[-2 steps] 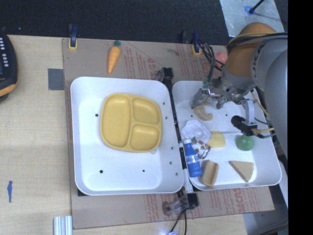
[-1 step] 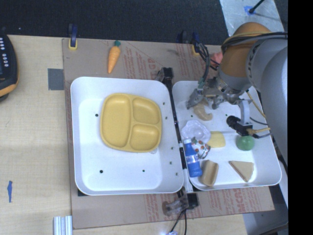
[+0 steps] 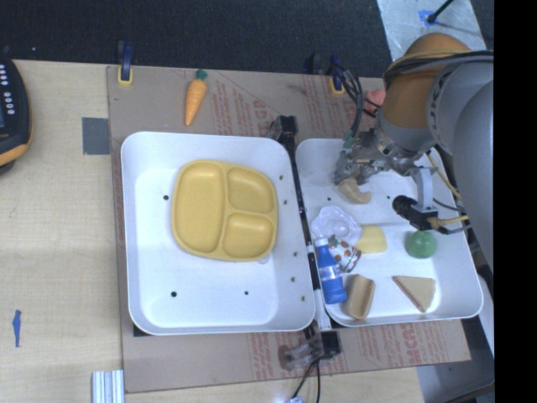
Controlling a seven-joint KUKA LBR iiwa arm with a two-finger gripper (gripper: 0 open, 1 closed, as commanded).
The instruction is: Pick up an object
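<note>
gripper (image 3: 351, 168) low in the right bin (image 3: 470, 305), whether open or closed impossible to tell. just below it, a small tan piece (image 3: 357, 194), likeliest target, nothing seen lifted. farther out, green ball (image 3: 421, 243), blue bottle (image 3: 331, 274). pick seemingly not yet made.

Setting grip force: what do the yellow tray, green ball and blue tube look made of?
Yellow tray: likely moulded plastic, matte, smooth rounded compartments. Green ball: probably plastic or rubber, slight sheen; can't tell which. Blue tube: seems plastic with a printed label.
</note>
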